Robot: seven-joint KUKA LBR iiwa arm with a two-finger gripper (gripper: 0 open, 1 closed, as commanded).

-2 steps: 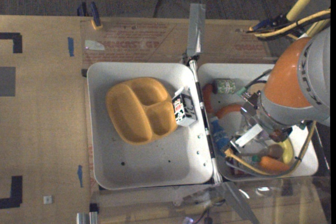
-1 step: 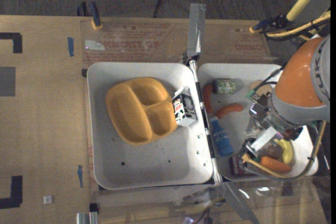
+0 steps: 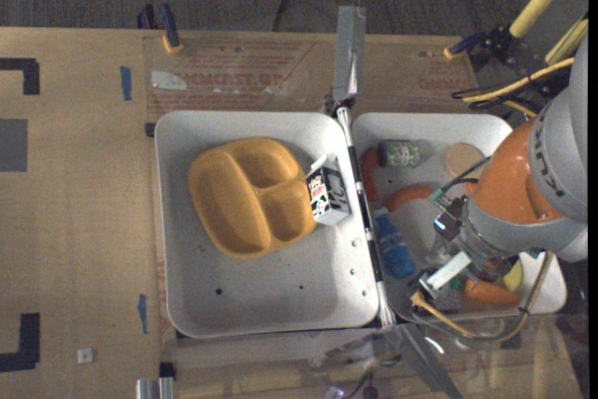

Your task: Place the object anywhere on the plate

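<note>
A yellow divided plate (image 3: pixel 250 195) lies in the left bin (image 3: pixel 187 285), toward its upper middle. A small white carton (image 3: pixel 327 192) with black and red print leans against the plate's right rim, near the wall between the bins. My gripper (image 3: pixel 470 281) is low over the front of the right bin (image 3: pixel 422 128), under the orange wrist band. It hangs just above an orange carrot-like piece (image 3: pixel 492 294) and a yellow piece (image 3: pixel 512 276). The wrist hides what lies directly beneath it.
The right bin holds a green bottle (image 3: pixel 404 152), a tan round piece (image 3: pixel 462 159), a red piece (image 3: pixel 372 173), an orange-red piece (image 3: pixel 411 198) and a blue piece (image 3: pixel 397 254). A metal strip (image 3: pixel 348 56) stands behind the bins.
</note>
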